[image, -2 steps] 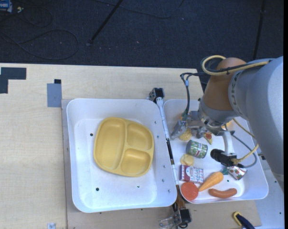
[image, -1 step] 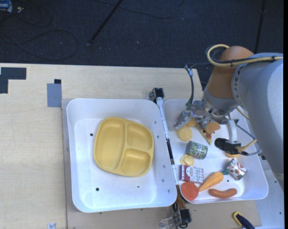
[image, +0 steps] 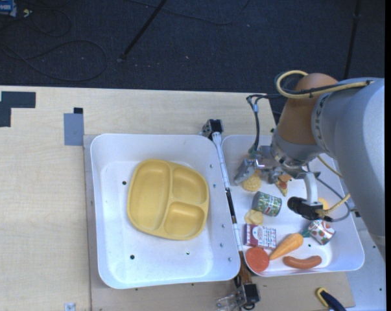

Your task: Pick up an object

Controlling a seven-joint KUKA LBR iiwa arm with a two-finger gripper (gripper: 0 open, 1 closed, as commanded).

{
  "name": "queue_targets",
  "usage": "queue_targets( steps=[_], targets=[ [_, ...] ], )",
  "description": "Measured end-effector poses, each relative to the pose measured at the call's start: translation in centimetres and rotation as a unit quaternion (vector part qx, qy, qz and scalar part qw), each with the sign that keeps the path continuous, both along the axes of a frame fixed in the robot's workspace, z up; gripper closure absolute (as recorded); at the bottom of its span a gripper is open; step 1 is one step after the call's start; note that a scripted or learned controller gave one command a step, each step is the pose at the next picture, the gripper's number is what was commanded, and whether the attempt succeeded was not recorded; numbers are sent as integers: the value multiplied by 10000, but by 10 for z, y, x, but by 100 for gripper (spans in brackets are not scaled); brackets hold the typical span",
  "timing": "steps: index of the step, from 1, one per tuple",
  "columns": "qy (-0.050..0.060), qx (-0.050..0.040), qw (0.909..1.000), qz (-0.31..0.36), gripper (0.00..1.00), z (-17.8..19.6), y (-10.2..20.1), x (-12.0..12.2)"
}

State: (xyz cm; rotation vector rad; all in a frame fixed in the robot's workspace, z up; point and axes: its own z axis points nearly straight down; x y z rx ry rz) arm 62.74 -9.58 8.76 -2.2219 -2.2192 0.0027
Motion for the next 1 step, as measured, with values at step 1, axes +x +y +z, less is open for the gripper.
queue_targets(
  steps=[1],
  targets=[
    [13, 11, 10000, 9, 100, 10, 1, 0]
  ],
)
